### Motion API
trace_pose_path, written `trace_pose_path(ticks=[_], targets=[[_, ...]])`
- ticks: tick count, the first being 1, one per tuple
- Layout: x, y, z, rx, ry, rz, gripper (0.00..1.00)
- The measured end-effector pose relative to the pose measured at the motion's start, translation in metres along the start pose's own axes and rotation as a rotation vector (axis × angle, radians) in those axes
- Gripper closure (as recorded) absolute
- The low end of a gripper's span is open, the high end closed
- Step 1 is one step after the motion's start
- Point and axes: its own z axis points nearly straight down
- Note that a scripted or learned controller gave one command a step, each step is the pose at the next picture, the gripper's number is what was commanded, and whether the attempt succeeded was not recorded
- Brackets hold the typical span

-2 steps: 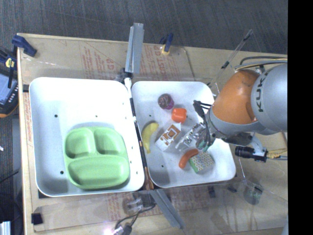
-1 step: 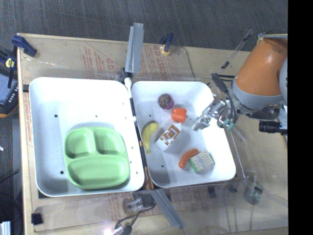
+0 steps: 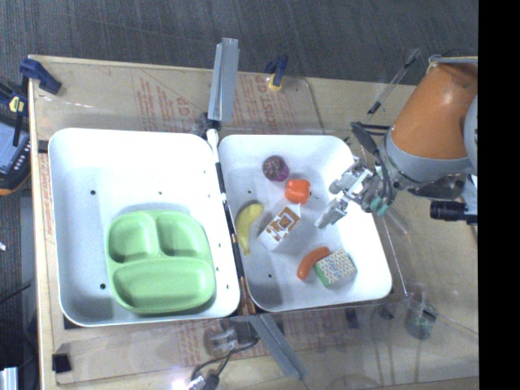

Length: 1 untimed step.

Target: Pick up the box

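the claw (image 3: 348, 196) hangs spread wide and holding nothing over the right bin (image 3: 370, 287), and the box (image 3: 280, 225) sits squeezed beside the banana (image 3: 247, 225), so it could grab both.

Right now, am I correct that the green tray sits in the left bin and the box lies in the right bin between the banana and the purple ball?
Not quite. The camera view shows the box in the right bin next to the banana, but the purple ball lies farther back, beyond the orange item, not flanking the box. The green tray is indeed in the left bin.
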Motion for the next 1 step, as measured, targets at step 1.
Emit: trace_pose_path(ticks=[1], targets=[[0.0256,-0.0176,0.1202,0.001,0.005,0.038,0.0]])
